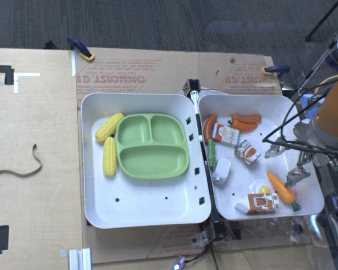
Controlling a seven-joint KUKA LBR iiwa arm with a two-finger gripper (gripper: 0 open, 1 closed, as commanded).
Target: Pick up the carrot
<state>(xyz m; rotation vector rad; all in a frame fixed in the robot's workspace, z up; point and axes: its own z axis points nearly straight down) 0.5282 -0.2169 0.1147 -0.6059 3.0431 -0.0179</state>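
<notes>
I see arm [332,114] cut off at right picture edge. Gripper [297,176] too small and blurred; I can't judge fingers. Carton [260,203] print at right bin's [253,100] front edge unreadable.

Glossy plastic carrot [281,188], metal gripper [297,175]

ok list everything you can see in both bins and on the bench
tray: 1, green, three sections, left bin
corn: 2, yellow, left of the tray
carrot: 1, orange, right bin, lower right
sausages: 2 or 3, orange-red, top of right bin
cartons: 3, small, printed, right bin
cucumber: 1, green, right bin's left wall
cup: 1, white, beside the cucumber
clamps: 2, blue-yellow, cardboard's top edge
arm: 1, orange band, right
gripper: 1, metal, just above the carrot
</notes>
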